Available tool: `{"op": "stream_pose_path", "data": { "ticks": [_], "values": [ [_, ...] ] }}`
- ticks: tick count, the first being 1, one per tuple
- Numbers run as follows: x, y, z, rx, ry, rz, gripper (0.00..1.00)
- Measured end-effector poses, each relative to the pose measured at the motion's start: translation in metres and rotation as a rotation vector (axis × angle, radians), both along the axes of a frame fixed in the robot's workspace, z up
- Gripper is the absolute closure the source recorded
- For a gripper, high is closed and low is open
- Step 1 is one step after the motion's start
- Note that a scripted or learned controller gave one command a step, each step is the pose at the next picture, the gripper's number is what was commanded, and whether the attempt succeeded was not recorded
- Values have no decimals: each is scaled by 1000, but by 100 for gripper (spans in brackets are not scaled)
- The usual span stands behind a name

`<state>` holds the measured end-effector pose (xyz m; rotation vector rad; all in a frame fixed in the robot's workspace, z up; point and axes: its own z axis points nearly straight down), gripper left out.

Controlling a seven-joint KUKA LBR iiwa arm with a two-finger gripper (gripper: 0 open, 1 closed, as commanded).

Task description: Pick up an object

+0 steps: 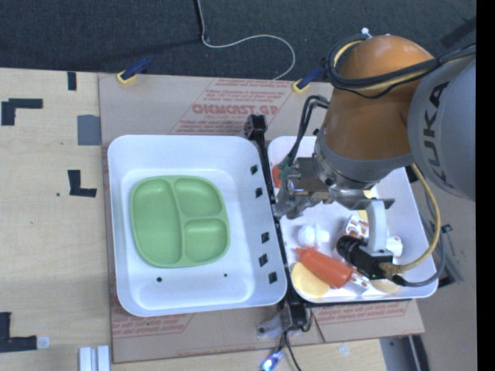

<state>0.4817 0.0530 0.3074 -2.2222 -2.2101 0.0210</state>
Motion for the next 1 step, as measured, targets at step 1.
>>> {"op": "stream_pose_path", "data": {
  "ticks": [1],
  "values": [
    [2,19,39,5,-16,9,100]
  ]
}}
